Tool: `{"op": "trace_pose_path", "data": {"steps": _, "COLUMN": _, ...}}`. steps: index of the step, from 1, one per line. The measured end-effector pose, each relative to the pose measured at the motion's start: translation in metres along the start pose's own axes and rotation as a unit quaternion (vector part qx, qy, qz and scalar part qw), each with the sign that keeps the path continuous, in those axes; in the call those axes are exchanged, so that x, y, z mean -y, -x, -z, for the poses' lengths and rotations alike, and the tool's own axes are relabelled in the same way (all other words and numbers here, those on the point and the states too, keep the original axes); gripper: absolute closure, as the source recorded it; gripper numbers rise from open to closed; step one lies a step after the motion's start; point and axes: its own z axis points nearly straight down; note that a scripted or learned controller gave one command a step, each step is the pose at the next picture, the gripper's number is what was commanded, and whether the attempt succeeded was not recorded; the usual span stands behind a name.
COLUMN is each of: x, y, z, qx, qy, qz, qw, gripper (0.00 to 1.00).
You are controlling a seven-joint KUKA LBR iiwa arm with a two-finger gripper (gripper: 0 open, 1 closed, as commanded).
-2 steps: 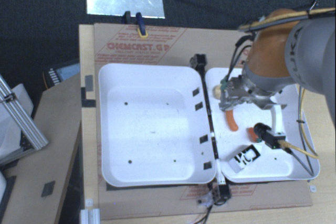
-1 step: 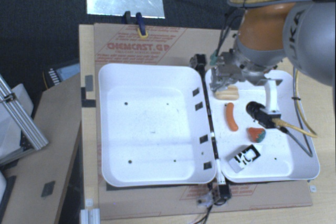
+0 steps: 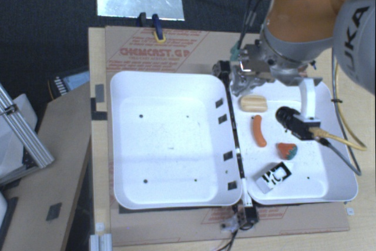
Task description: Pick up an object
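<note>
While the tool (image 3: 242,84), its state unclear, hovers just beside it, the pale tan block (image 3: 253,104) lies flat.

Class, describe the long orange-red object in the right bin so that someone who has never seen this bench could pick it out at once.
Start at the right bin, the one the grey and orange arm reaches over. Near its middle, just below the pale tan block, lies a sausage-shaped object running roughly up and down the view. It is the one long, thin, plain orange-red piece; the strawberry-like piece beside it is short and has green on it.
</note>
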Motion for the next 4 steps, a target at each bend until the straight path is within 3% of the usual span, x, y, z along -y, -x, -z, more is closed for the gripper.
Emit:
{"op": "trace_pose_path", "data": {"steps": 1, "x": 0.046, "y": -0.043, "z": 0.025, "qx": 0.0, "qy": -0.004, "qz": 0.0, "qw": 1.0, "gripper": 1.0}}
{"op": "trace_pose_path", "data": {"steps": 2, "x": 0.052, "y": -0.081, "z": 0.116, "qx": 0.0, "qy": 0.0, "qz": -0.001, "qw": 1.0, "gripper": 1.0}}
{"op": "trace_pose_path", "data": {"steps": 3, "x": 0.054, "y": -0.073, "z": 0.037, "qx": 0.003, "qy": -0.008, "qz": -0.005, "qw": 1.0, "gripper": 1.0}}
{"op": "trace_pose_path", "data": {"steps": 4, "x": 0.006, "y": -0.101, "z": 0.064, "qx": 0.001, "qy": -0.002, "qz": -0.002, "qw": 1.0, "gripper": 1.0}}
